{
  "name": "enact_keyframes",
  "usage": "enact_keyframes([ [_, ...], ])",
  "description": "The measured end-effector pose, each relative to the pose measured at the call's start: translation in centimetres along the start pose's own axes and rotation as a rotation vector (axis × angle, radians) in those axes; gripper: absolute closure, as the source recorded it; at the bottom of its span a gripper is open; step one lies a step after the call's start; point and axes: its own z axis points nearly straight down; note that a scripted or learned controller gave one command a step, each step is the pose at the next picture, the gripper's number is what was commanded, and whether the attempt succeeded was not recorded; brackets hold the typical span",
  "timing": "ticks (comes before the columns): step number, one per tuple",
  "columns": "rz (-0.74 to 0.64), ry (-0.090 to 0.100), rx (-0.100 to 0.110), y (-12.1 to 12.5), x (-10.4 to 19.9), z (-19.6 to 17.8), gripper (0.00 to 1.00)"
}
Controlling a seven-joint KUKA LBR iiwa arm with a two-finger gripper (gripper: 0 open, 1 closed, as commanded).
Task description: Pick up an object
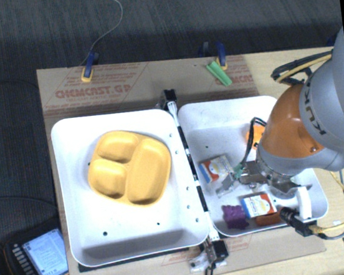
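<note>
My gripper (239, 176) hangs low in the right bin (219, 116), under the arm's orange band. It is right beside a small white and orange packet (215, 167), touching or nearly touching its right edge. A purple object (234, 216) lies near the bin's front wall, with a white and orange carton (258, 205) just to its right. An orange item (254, 134) peeks out from behind the arm. A large yellow foam-like lump (129, 166) lies in the left bin (85, 239).
The arm's grey body (335, 112) hides the right bin's right half. A green clip (219, 73) and a blue clamp (90, 65) sit on the cardboard behind the bins. Cables trail at the front right.
</note>
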Motion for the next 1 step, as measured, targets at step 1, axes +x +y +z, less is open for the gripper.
enact_keyframes([
  [1,-0.002,0.002,0.004,-0.18,-0.32,2.02,0.00],
])
